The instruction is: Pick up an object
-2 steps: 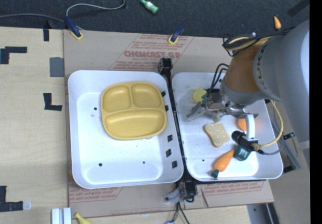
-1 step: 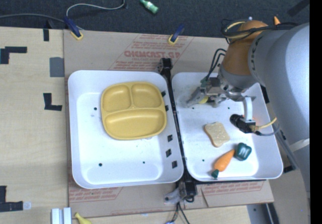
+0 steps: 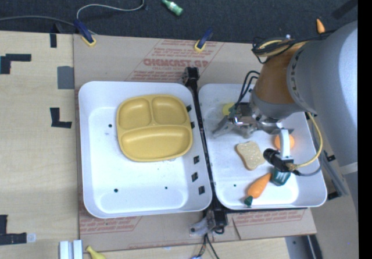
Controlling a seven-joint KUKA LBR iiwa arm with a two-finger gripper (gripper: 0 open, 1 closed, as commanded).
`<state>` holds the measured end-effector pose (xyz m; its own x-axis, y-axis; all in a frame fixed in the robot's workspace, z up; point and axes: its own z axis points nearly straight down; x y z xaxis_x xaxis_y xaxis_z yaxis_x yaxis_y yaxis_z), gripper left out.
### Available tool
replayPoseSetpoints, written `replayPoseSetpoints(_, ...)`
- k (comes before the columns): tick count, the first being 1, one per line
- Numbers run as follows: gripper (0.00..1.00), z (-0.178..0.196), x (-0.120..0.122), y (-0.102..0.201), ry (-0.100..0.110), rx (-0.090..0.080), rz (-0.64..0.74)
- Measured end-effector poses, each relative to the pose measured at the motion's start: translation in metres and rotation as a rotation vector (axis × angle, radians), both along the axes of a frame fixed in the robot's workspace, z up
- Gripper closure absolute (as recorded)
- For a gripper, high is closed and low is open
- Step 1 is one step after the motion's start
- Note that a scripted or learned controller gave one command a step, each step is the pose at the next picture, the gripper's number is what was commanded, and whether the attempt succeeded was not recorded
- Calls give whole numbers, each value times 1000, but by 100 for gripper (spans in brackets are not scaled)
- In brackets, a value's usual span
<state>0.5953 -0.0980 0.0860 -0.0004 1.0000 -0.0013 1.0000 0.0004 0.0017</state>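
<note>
My gripper (image 3: 223, 120) is low in the right bin (image 3: 308, 194), near its left wall, and points left. It is open, and I see nothing between its fingers. A small yellow-green piece (image 3: 227, 109) lies right by the upper finger. A toy bread slice (image 3: 250, 155) lies just below and to the right of the gripper, apart from it. A toy carrot (image 3: 259, 185) rests near the bin's front. An orange piece (image 3: 285, 141) and a dark teal object (image 3: 281, 177) lie further right, partly behind cables.
The left bin (image 3: 99, 182) holds a yellow divided plate (image 3: 154, 127). The grey arm (image 3: 325, 77) covers the right bin's far right corner. A black divider (image 3: 197, 130) runs between the bins. A green object (image 3: 172, 6) lies on the dark floor beyond the bench.
</note>
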Motion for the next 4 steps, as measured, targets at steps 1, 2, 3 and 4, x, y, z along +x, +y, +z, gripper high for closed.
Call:
replayPoseSetpoints(1, 0, 0, -54, 1, -2, 0, 0)
replayPoseSetpoints(2, 0, 0, 2, -9, -3, 0, 0)
replayPoseSetpoints(3, 0, 0, -2, 4, -2, -1, 1)
replayPoseSetpoints(4, 100, 9, -3, 3, -1, -1, 0)
